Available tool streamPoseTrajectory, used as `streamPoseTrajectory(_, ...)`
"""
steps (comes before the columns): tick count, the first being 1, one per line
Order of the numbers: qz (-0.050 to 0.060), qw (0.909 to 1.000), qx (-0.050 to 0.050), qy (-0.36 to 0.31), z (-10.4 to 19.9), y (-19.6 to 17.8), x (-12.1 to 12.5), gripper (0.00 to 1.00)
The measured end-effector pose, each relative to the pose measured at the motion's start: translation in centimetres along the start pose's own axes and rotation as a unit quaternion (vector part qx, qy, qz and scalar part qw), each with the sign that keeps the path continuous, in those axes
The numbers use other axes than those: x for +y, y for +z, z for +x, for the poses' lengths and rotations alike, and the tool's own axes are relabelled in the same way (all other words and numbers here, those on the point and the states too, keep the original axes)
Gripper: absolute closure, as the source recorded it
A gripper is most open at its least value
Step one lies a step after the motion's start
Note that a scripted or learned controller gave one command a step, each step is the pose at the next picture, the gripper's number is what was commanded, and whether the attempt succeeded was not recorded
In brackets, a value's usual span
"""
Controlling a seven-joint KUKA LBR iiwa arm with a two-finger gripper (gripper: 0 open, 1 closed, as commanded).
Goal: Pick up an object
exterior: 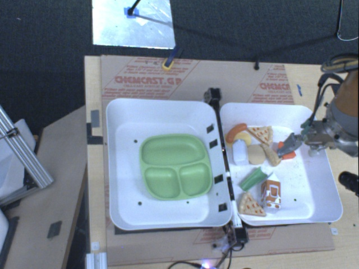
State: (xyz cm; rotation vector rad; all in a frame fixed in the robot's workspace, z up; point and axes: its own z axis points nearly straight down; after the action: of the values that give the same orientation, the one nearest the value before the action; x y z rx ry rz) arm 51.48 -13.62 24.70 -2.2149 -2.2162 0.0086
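The right bin (322, 198) holds several toy foods: an orange-red piece (236, 131), a pizza slice (261, 134), a white block (240, 152), a tan round piece (256, 154), a green cylinder (253, 178), a brown and white carton (271, 194) and a second pizza slice (251, 205). My gripper (289, 145) reaches in from the right and hangs low over the bin's upper middle, beside a tan stick (272, 156). A small orange-red thing (288, 156) shows just under its tip; whether it is held is unclear.
In the left bin (123, 150) lies a green divided plate (175, 166). A black divider with clips (220, 150) runs between the bins. The arm's grey body (339, 130) overhangs the right bin's right rim. A cable (320, 102) loops above it.
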Motion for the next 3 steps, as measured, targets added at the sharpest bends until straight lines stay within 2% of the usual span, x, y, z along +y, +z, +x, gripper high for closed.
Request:
streamPoseTrajectory(1, -0.006, 1.0000, -0.001, -0.001, 0.0, -0.5, 0.2, 0.00)
streamPoseTrajectory(2, -0.003, 1.0000, -0.001, 0.000, -0.6, 5.3, 0.8, 0.00)
streamPoseTrajectory(3, -0.004, 1.0000, 0.000, 0.000, -0.1, 9.5, 0.9, 0.00)
